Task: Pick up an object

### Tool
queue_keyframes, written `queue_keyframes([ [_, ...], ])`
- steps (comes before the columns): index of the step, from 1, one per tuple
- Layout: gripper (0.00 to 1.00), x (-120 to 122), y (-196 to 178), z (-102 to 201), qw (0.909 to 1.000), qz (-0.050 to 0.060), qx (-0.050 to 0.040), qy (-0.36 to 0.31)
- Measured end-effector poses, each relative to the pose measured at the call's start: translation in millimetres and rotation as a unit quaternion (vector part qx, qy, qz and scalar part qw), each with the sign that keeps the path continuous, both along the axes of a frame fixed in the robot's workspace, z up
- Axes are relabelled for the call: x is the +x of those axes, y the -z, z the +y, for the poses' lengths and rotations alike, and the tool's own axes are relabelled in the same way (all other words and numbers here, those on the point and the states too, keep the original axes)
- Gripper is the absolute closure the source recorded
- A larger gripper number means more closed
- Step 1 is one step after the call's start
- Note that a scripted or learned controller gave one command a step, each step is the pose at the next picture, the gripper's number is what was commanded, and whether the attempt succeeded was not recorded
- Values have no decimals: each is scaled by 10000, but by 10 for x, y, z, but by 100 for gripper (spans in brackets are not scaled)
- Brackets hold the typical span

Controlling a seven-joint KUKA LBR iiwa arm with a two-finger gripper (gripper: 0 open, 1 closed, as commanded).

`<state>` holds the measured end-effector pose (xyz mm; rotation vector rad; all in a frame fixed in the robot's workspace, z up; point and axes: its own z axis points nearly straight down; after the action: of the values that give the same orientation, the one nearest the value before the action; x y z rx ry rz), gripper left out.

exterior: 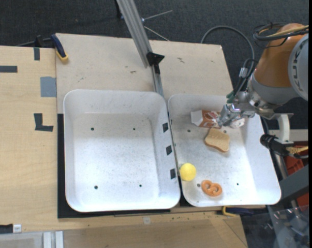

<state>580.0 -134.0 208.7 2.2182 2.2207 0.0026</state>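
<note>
Here the jaws (229, 119) partly hide a white packet (203, 118); their state is unclear.

Cut off by the right edge: the arm (285, 66), its grey and orange body only partly in frame. Fingertips of the gripper (229, 119) too small and blurred to read, open or closed impossible to tell. Partly covered by the gripper: the white and orange packet (205, 119), printing illegible. Cut off at the top edge: the slanted metal rail (137, 27). Lower right corner dark, clutter there indistinct.
</note>
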Motion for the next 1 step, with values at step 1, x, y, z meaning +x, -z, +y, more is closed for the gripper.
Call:
queue_keyframes([
  [1, 100, 8, -359, 3, 10000, 2, 0, -3],
])
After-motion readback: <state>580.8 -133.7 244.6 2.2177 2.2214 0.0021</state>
